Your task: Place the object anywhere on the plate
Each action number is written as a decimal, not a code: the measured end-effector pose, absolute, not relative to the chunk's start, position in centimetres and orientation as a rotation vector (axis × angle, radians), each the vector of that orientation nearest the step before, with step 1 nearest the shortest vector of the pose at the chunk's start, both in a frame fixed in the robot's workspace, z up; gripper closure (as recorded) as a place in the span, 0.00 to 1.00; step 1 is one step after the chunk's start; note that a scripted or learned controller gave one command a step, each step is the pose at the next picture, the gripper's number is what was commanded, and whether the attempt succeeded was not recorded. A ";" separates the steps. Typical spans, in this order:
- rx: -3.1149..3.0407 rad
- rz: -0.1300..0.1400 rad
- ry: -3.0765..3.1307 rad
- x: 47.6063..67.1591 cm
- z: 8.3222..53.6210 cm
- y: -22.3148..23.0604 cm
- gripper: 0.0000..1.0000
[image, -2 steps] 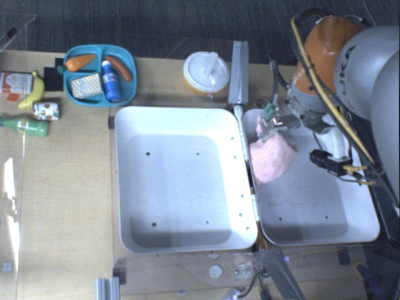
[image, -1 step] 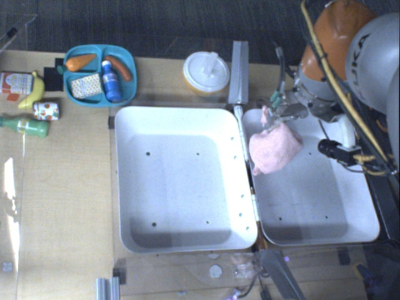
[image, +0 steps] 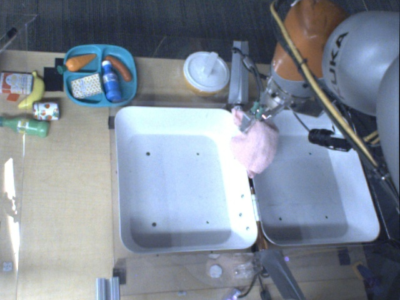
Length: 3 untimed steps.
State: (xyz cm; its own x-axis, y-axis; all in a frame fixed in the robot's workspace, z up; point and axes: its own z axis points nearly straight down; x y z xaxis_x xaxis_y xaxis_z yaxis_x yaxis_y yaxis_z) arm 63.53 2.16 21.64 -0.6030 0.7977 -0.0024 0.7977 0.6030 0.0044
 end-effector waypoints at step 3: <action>0.189 0.006 3.127 65.2 22.5 12.2 0.00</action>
